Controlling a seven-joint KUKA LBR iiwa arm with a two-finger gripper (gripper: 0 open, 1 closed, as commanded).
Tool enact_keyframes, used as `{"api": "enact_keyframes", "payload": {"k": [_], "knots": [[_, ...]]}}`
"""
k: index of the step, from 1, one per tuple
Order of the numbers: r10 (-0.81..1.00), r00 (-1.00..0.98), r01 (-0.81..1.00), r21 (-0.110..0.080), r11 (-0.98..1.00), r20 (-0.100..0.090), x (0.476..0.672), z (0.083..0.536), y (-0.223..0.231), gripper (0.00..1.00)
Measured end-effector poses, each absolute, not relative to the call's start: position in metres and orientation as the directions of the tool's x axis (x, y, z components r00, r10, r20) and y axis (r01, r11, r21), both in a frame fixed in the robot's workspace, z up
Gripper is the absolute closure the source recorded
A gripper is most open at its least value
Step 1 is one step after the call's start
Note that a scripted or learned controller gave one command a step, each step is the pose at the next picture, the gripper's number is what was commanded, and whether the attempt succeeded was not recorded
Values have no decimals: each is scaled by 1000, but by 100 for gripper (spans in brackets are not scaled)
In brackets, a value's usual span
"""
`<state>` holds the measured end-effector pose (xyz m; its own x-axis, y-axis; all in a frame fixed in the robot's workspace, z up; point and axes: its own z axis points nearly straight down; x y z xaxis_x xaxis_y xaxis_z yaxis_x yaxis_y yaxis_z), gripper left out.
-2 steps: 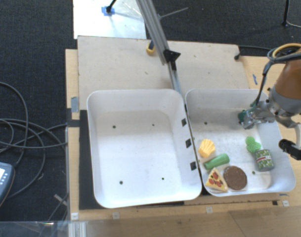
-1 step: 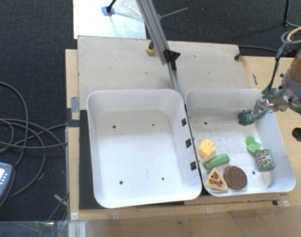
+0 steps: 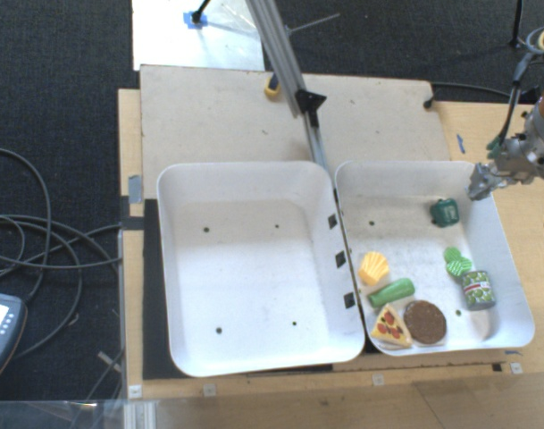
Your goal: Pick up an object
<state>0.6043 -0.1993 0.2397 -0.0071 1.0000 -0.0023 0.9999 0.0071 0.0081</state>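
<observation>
The right bin (image 3: 405,179) holds several toy foods. A dark green block (image 3: 445,212) lies near its far right. A yellow ridged piece (image 3: 373,266) and a green pickle (image 3: 392,291) sit by the divider. A pizza slice (image 3: 391,326) and a brown round patty (image 3: 425,322) lie at the front. A green leafy piece (image 3: 456,262) and a green can (image 3: 476,290) rest along the right wall. My gripper (image 3: 482,184) hangs over the bin's right rim, just right of the dark green block, with nothing seen in it.
The left bin (image 3: 245,186) stands beside the right one. A grey metal pole (image 3: 285,56) slants from the top down to the divider between the bins. Cables lie on the dark floor at the left.
</observation>
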Motion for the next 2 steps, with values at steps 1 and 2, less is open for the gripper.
{"api": "enact_keyframes", "payload": {"k": [1, 2], "knots": [[1000, -7, 1000, 8, 7, -3, 606, 295, -200, 100], [1000, -11, 1000, 2, 11, 2, 604, 294, -142, 100]]}}
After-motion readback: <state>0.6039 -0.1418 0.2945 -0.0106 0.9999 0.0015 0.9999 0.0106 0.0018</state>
